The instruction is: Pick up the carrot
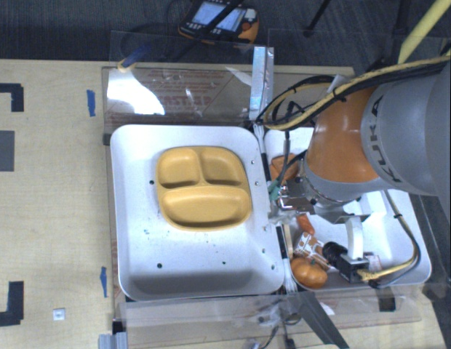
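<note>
The grey arm (400, 129) with its orange band (342, 144) reaches over the right bin (411, 257) — its bulk covers most of that bin. The gripper (294, 202) sits low near the divider between the bins; whether it is spread or pressed together cannot be told. A slim orange piece, apparently the carrot (305, 225), lies just below the gripper beside a round orange item (309, 272). The left bin (134, 195) holds a yellow divided plate (204, 187).

Yellow divided plate (204, 187) in left bin (131, 217).
</note>
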### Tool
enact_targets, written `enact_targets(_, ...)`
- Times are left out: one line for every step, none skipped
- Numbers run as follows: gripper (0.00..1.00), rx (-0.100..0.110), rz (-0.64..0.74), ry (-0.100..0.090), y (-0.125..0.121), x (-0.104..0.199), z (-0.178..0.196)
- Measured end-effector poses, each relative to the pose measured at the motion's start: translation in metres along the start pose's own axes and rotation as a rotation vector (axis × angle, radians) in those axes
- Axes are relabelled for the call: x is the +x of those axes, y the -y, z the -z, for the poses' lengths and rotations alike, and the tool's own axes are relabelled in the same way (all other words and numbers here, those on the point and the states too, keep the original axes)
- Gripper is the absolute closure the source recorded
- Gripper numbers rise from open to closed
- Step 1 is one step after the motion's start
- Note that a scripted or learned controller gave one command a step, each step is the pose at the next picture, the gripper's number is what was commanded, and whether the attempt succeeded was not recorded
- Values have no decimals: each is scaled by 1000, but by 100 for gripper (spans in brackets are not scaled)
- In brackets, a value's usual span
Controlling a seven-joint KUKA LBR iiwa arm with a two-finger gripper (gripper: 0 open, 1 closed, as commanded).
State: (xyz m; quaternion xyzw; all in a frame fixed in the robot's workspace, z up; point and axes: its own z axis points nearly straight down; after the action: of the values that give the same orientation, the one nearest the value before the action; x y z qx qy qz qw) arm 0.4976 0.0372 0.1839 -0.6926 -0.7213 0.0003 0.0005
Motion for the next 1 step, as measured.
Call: enact_targets(100, -2, -76, 2, -7, -84, 0)
